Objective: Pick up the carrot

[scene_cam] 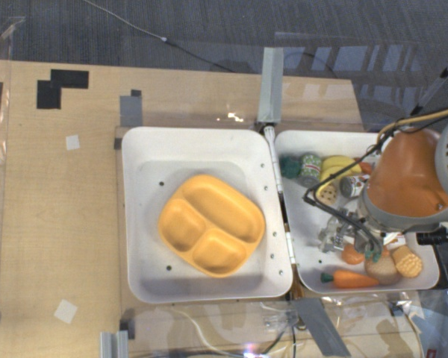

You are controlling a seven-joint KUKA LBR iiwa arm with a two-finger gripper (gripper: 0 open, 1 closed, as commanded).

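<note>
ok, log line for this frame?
end effector: over right bin | carrot: lying at front wall, not grasped | yellow tray: left bin

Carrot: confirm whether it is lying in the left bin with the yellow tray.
No, the carrot lies in the right bin, near its front edge, apart from the yellow tray.

Right bin [308,278]: crowded. Carrot [351,279] lies along the front edge, just beside an orange piece [352,256] and a beige item [382,268]; corn cob [408,260] near the front right corner. Arm [407,177] overhangs the bin's middle. Open floor along its left edge. Left bin [138,222]: yellow tray [211,224] at centre, margins free.
</note>
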